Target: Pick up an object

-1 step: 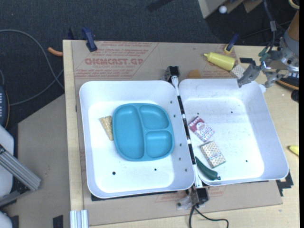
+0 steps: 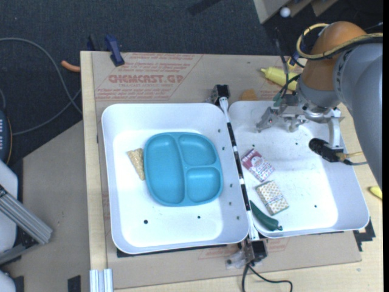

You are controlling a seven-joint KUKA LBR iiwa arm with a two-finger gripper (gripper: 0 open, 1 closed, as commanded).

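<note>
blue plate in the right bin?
No, the blue plate lies in the left bin, beside a tan sponge.

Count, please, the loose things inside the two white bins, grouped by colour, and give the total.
Blue: 1, the divided plate in the left bin.
Tan: 1, the small flat piece at the plate's left edge.
Red-and-white patterned: 2, the upper packet and the lower packet in the right bin.
Dark green: 1, the item near the right bin's front corner.
Total: 5
</note>
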